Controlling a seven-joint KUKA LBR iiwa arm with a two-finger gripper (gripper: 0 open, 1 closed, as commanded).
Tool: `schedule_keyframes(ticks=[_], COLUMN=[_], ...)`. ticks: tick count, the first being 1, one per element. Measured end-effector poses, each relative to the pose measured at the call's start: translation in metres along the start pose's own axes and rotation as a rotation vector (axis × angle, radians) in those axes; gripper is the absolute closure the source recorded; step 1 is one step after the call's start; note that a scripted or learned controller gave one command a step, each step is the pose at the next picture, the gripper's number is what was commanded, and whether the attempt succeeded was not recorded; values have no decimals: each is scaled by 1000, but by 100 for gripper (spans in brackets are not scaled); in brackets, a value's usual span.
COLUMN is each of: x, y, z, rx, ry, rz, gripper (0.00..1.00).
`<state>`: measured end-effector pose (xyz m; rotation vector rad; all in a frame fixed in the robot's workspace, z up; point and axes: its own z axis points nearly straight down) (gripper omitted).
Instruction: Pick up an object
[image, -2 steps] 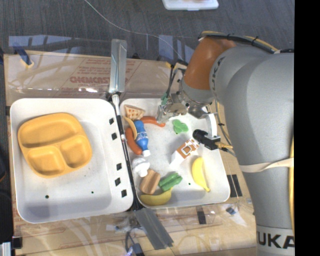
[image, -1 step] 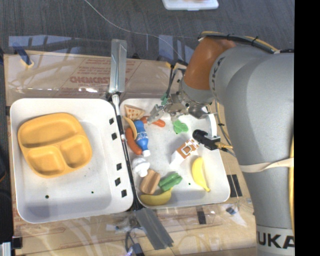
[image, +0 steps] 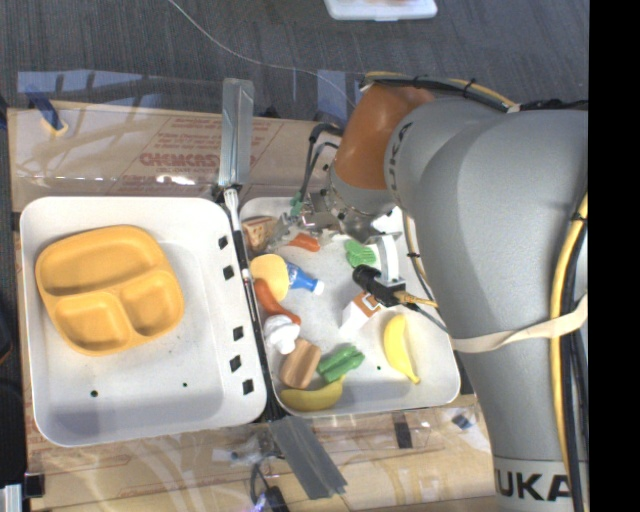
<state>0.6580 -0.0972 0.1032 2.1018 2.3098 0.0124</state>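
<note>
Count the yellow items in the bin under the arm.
3: a banana by the right wall of the bin, a curved yellow piece at the near edge, and a round yellow one by the left wall. The arm may hide others.

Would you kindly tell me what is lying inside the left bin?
One yellow three-compartment tray lies in the left bin. The bin floor beneath it is covered.

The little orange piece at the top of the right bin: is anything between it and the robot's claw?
Nothing visible does. The gripper hangs just beside the orange piece. A green toy and a yellow toy lie close by, but off to the sides, not between them.
</note>
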Motion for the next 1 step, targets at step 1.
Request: schedule_keyframes(ticks=[1], x=[0], y=[0], z=[0], rx=[0], ry=[0], rz=[0], gripper=[0])
